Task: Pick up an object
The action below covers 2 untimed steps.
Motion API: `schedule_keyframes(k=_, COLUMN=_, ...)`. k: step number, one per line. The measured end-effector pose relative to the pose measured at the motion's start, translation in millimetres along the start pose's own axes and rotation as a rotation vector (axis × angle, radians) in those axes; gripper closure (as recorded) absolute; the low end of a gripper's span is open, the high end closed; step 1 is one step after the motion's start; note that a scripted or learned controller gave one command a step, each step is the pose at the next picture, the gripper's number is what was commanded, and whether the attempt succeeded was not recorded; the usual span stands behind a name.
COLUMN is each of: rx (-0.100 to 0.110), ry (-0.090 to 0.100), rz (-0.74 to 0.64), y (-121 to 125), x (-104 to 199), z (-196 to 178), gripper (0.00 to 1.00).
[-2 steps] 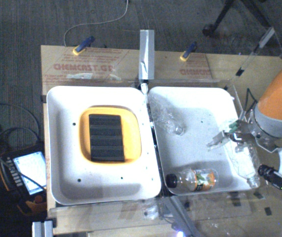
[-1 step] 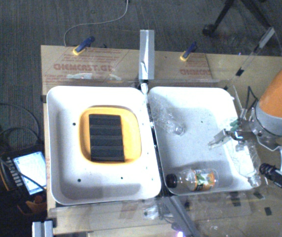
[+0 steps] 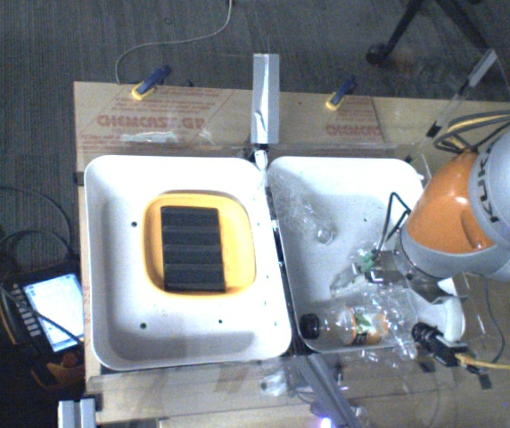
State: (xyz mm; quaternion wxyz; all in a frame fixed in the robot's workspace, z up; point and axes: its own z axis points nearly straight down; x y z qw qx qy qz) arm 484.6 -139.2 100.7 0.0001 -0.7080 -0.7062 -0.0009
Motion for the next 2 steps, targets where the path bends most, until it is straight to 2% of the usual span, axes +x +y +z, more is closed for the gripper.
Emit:
schedule_keyframes(k=1, rx=0.003, ry=0.001, rz=-0.228, y=36, x=64, z=-82, gripper=1.0)
schedule_keyframes(k=2, rx=0.003, ry=-0.005, rz=-0.08, y=91, x=71, z=-154, gripper=1.0)
